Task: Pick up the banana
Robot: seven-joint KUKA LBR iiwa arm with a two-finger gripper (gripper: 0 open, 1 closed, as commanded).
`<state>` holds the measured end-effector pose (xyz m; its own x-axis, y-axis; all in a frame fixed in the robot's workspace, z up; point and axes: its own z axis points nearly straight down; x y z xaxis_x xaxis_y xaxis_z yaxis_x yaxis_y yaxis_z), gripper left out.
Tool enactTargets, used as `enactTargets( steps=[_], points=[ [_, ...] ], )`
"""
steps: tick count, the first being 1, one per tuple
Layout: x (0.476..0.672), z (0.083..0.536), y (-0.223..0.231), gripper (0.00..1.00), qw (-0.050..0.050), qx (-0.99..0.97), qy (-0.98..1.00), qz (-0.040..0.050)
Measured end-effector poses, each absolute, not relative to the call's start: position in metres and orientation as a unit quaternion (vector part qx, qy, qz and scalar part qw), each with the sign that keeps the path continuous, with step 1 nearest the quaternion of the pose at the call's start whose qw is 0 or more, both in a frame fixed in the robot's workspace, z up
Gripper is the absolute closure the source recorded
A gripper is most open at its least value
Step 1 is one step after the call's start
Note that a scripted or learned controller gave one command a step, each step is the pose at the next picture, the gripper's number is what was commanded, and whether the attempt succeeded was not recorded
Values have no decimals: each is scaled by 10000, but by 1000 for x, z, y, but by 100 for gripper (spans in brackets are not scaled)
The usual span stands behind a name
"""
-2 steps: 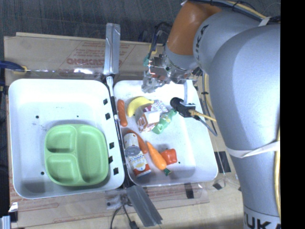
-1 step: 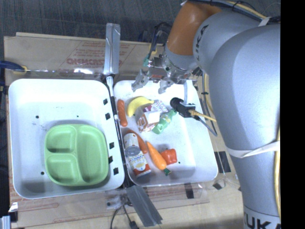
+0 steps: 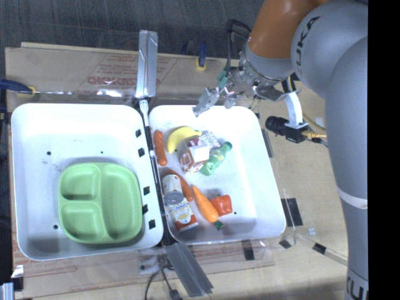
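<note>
From my console the scene reads evenly lit, fairly bright, with soft overhead light and no hard shadows. The two white bins (image 3: 206, 227) come close to washing out; I see faint grey shading pooled along their inner walls, strongest at the 7 o'clock corner. The green tray (image 3: 100, 204) throws a soft dark rim toward 6 o'clock. A pale sheen sits on the arm (image 3: 331, 49) at 1 o'clock. The metal strip (image 3: 147, 64) at 11 o'clock glints. Detail is soft throughout, small items at centre look slightly smeared, and the dark floor along 12 o'clock is grainy.
</note>
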<state>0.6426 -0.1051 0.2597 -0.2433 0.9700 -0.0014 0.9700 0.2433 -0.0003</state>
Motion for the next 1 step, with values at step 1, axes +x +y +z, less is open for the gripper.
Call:
enactTargets(
  steps=[1],
  points=[
    [655,107,-114,0,43,5545,8322,23]
  ],
)
